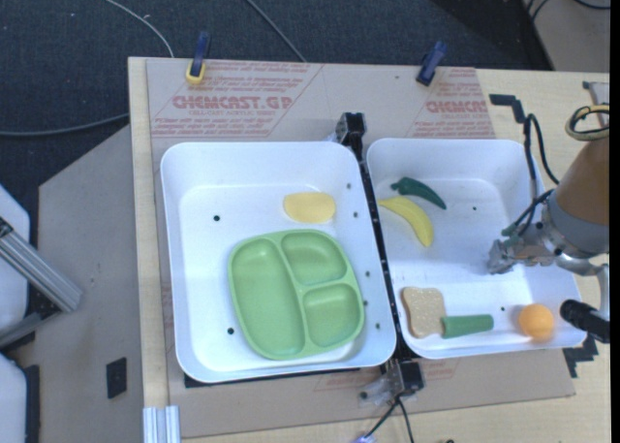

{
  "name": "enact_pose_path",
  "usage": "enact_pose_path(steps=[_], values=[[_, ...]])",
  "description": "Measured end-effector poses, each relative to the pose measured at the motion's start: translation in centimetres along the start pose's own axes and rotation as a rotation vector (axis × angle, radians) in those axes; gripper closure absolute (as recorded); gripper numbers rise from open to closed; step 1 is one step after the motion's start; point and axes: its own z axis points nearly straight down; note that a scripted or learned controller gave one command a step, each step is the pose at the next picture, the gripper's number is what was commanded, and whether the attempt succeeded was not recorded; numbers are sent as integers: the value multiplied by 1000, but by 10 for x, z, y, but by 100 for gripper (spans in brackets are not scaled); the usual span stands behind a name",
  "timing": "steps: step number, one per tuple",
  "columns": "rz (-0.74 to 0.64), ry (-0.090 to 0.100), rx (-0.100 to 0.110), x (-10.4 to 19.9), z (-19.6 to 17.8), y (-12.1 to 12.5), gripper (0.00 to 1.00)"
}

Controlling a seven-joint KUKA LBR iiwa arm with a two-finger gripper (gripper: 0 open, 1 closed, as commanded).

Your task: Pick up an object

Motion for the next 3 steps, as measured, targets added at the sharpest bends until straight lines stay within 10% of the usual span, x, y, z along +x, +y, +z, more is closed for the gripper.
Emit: enact_pose_path(steps=[2, 3], values=[[-4, -3, -7, -3, -116, 3, 100], [-8, 0, -5, 51, -128, 16, 100]])
